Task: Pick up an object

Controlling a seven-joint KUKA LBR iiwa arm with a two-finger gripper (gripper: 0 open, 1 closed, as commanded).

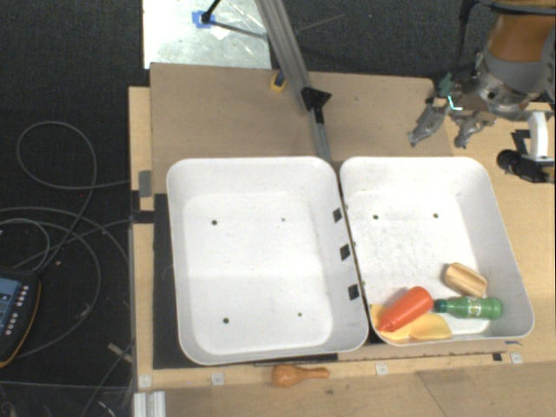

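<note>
Camera view looked down at a slant on two shallow white bins, and the right bin (417, 189) serves as the landmark for everything else. Touching its left wall sat the left bin (252, 259), its floor bare but for a few small dark holes. Below the left bin's lower rim, on the bench (382, 111) and left of the right bin's corner, lay a small orange-brown gourd-shaped piece (300, 373).

All the loose things inside the right bin crowded its lower right corner: a yellow piece (432, 327) against the lower rim, an orange carrot-like object (405, 307) lying tilted across it, a green bottle (471, 307) on its side just right of that, and a tan bread-like roll (464, 278) just above the bottle. The bin's upper and left floor stayed open, giving free room to move.

Above the right bin's upper right rim, over the bench and outside the bin, hung the gripper (441, 131), well apart from the clustered things. Its two fingers stood spread and held nothing. The arm (519, 33) rose from it toward the upper right, orange band above the grey wrist.
</note>
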